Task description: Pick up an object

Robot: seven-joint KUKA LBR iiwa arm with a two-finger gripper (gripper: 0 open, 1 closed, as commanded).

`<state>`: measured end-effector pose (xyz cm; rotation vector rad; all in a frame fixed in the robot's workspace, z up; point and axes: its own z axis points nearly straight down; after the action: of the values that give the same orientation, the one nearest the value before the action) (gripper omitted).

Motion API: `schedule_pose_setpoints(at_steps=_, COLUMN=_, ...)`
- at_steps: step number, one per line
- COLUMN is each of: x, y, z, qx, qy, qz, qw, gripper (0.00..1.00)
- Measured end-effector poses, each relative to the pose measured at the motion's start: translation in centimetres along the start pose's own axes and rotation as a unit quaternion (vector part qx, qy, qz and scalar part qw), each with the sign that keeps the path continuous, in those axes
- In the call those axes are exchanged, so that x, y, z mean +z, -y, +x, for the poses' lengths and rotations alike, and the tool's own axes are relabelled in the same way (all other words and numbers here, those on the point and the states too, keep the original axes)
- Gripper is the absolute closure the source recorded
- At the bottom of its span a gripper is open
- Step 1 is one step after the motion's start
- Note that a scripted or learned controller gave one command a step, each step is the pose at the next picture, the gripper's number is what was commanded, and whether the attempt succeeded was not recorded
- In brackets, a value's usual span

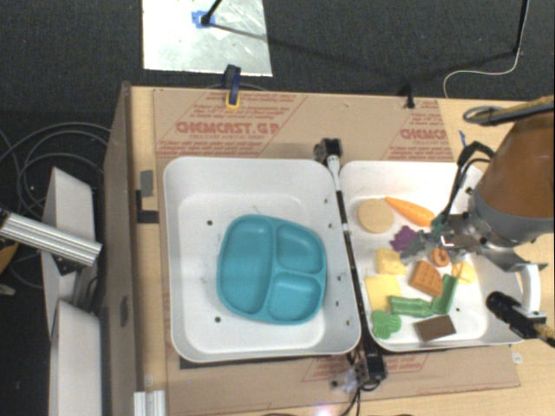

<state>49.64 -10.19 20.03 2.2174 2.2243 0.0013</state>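
Down in the right bin (pixel 408 167), the gripper (pixel 438 248) sits low among the toy food, near the waffle (pixel 425 277) and the purple grapes (pixel 404 237). I cannot tell whether it is spread or closed; the wrist hardware blurs into the clutter from where the camera looks, and nothing can be seen lifted clear of the bin floor.

So the pick looks unfinished to me: the arm is at the pile, but no object is visibly off the surface, and the grasp and the lift both appear to be left. Candidates lie close together. The orange carrot (pixel 409 208) and the round tan cookie (pixel 375 216) are toward the far side, the yellow cheese pieces (pixel 381 286) and green beans (pixel 414 306) nearer the front, with a brown chocolate bar (pixel 434 327) and a green leafy piece (pixel 386 323) by the front wall (crowded enough that a neighbour could easily get nudged).

In the left bin (pixel 195 189) lies a teal divided plate (pixel 270 269). Both bins rest on a cardboard sheet (pixel 260 124) with red print, over dark carpet (pixel 61 50); cables trail at the left, and a shiny metal plate (pixel 206 24) lies beyond the bench.
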Motion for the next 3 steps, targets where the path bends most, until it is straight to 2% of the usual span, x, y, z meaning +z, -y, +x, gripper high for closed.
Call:
schedule_pose_setpoints(at_steps=1, x=11.4, y=-1.8, z=-2.8, qx=0.003, qy=0.004, qz=-0.006, qw=1.0, gripper=0.0)
schedule_pose_setpoints(at_steps=2, x=10.1, y=-1.8, z=-2.5, qx=0.002, qy=0.002, qz=-0.005, qw=1.0, gripper=1.0)
schedule_pose_setpoints(at_steps=3, x=10.2, y=-1.8, z=-2.5, qx=0.002, qy=0.002, qz=-0.005, qw=1.0, gripper=0.0)
